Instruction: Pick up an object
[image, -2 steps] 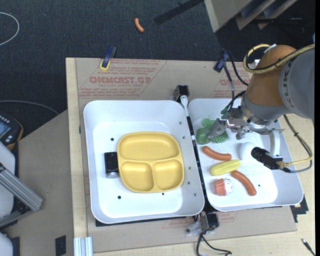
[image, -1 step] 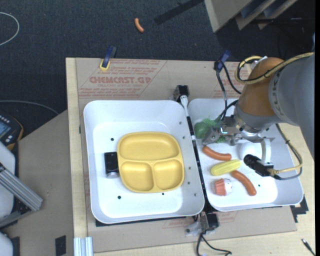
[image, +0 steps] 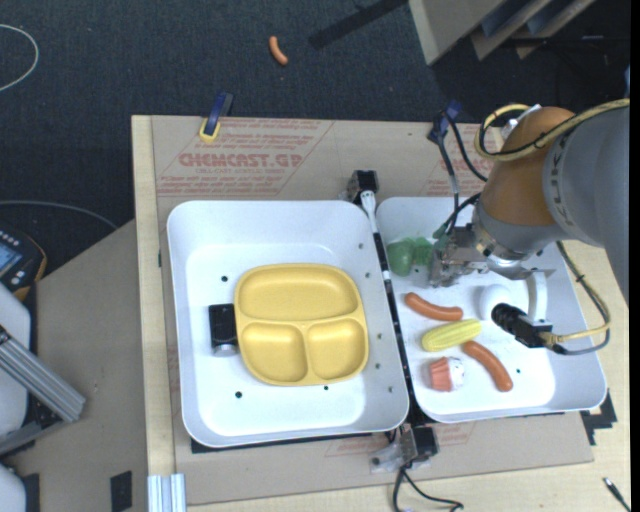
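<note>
Two shallow white bins sit side by side on a bench topped with brown printed board. The left bin (image: 190, 250) fills the middle of the frame and holds a yellow divided plate (image: 300, 322) — one long compartment across its top, two smaller ones below. A small black block (image: 221, 326) lies just beside the plate's left edge, touching or nearly touching it.

The right bin (image: 570, 385) takes up the right-centre of the frame, and the food toys are gathered there. A green leafy piece (image: 404, 255) rests near the bin's upper-left corner. Below it lies a red sausage (image: 433, 305), tilted slightly, then a yellow corn cob (image: 451, 334) just under that. Lower still there is a second red sausage (image: 487, 365) slanting toward the lower right, with a small red-and-white piece (image: 446, 374) beside it on the left.

The arm (image: 560, 180) comes in from the right edge, its orange band sitting over the upper part of the right bin. The gripper (image: 452, 262) is down in that bin, just right of the green piece and above the first sausage. From here I cannot tell how the tool end is set, and nothing visibly sits in it.

On the dark floor at the top of the frame lies a small orange object (image: 278, 50), well apart from the bench.
</note>
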